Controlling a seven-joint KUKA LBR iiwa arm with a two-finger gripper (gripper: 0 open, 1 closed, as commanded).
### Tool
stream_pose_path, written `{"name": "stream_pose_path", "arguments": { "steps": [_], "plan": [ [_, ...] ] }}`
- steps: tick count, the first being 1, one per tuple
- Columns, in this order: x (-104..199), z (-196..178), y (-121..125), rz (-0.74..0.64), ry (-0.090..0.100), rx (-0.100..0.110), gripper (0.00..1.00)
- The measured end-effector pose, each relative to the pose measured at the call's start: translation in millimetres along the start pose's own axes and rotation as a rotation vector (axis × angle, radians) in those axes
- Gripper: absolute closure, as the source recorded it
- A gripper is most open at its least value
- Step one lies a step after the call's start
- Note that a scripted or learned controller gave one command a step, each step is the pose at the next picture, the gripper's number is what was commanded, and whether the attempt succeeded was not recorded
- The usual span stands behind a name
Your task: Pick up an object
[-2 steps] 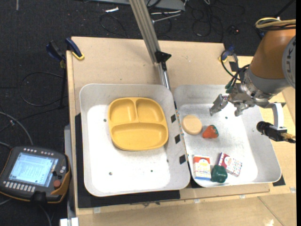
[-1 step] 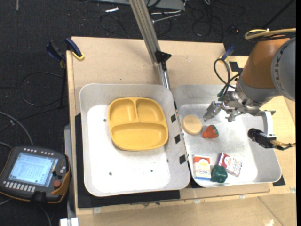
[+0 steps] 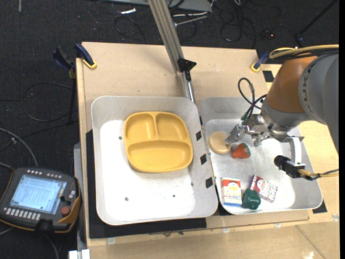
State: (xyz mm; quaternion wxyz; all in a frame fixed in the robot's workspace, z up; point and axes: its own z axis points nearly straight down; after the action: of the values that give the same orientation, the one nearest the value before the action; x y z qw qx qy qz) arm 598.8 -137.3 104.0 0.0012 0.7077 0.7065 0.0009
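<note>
in the camera view, the gripper [image 3: 241,137] is seen low in the right bin [image 3: 308,197], just above a red object [image 3: 241,151] that lies beside a tan round piece [image 3: 218,143]. whether the pincer is wide or narrow cannot be told. the approach step is judged to be in hand; next, a closing on the red object is called for.

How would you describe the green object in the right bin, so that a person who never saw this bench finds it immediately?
Start at the right bin, the one without the yellow plate. Go to its near edge, where two small cartons lie. The green object sits between the blue-edged carton and the red-edged carton, the only dark green, rounded thing among them.
</note>
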Motion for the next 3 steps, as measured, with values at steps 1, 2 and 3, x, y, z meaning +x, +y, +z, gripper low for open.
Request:
{"name": "stream_pose_path", "arguments": {
  "steps": [1, 2, 3],
  "plan": [
    [0.1, -13.1, 1.4, -0.002, -0.001, -0.004, 1.00],
    [-5.2, -60.8, 10.1, -0.003, -0.001, -0.003, 1.00],
    [2.4, -121.2, 9.4, -0.005, -0.001, -0.004, 1.00]
  ]
}}
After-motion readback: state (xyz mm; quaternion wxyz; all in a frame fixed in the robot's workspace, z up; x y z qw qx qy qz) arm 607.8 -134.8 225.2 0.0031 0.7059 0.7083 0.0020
